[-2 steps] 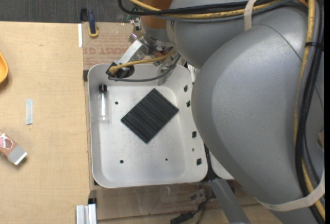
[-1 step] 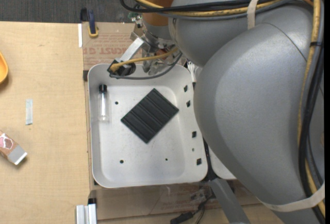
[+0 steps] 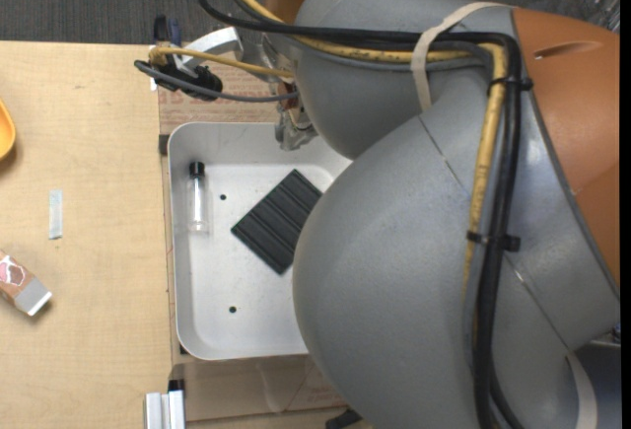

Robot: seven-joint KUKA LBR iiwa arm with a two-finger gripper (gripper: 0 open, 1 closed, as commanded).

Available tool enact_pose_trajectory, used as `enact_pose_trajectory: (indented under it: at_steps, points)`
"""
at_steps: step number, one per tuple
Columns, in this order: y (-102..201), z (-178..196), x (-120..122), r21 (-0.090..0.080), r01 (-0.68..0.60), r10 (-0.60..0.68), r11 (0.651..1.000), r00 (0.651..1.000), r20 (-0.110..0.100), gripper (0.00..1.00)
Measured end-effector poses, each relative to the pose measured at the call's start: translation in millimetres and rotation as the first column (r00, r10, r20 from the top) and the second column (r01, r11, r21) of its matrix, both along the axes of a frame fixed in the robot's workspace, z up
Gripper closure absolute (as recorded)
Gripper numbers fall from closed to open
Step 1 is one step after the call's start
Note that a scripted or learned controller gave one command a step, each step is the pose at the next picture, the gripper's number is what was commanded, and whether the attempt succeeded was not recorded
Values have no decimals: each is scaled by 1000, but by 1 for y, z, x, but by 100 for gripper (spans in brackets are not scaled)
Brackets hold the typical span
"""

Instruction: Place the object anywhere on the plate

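A white bin (image 3: 202,323) holds a clear tube with a black cap (image 3: 198,195) lying near its left wall. Beside the tube, a black ribbed pad (image 3: 278,220) lies at a slant on the bin floor. The big grey arm (image 3: 424,220) covers the bin's right half. What shows of my gripper (image 3: 293,129) is a small metal part at the bin's far edge, above the pad and apart from it. At the far left edge of the view sits an orange curved rim (image 3: 5,133), possibly the plate.
On the wooden bench (image 3: 89,338) left of the bin lie a small pale strip (image 3: 55,215) and a red-and-white block (image 3: 22,285). Black and yellow cables (image 3: 212,72) loop over the bin's far edge. A clamp (image 3: 163,409) sits at the near edge.
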State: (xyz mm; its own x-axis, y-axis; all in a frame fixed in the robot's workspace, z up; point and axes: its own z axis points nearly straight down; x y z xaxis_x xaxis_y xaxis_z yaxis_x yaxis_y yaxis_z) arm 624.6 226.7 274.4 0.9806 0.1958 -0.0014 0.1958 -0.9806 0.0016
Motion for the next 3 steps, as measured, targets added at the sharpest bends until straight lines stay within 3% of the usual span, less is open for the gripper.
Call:
enact_pose_trajectory:
  at_steps: [1, 2, 3]
  points:
    - [0, -55, 28, 0, -34, 34, 999, 999, -1, 100]
    - [-1, -54, 28, 0, -34, 34, 999, 999, -1, 0]
    - [-4, -45, 29, -1, -29, 29, 1000, 1000, -2, 100]
